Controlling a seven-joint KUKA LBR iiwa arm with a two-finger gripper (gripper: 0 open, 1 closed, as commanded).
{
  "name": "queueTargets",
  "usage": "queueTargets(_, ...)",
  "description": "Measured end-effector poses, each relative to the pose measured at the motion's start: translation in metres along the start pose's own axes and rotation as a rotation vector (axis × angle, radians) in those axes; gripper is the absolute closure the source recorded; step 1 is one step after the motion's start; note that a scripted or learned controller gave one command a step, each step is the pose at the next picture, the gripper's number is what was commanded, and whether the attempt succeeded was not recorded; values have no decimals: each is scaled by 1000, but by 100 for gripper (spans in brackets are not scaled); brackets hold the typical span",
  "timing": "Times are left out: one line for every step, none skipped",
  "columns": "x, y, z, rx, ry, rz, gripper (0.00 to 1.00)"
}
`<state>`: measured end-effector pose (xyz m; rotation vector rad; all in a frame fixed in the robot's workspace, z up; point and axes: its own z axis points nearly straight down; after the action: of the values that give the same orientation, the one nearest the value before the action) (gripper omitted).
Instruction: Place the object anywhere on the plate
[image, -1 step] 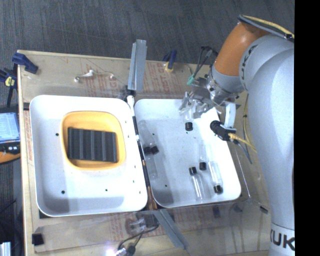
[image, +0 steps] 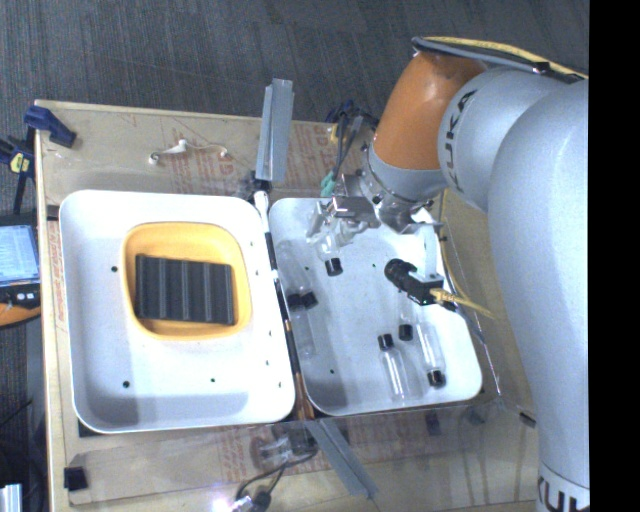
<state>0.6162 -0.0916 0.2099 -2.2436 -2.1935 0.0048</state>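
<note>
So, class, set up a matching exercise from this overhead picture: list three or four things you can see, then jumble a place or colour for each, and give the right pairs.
Things:
1. plate
2. dark ridged object
3. gripper
4. clear tubes with black caps

Descriptions:
A. top of the right bin
B. yellow, in the left bin
C. lying on the plate
D. lower part of the right bin

Pairs: 1-B, 2-C, 3-A, 4-D

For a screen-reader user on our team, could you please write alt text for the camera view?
A grey KUKA arm with an orange band reaches from the right, its tool over the far end of the right shallow white bin, which holds several clear black-capped tubes. The left shallow white bin holds a yellow rounded-square plate bearing a dark ribbed rectangular block.
</note>
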Motion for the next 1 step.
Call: queueTargets(46,-7,19,-1,0,-202,100)
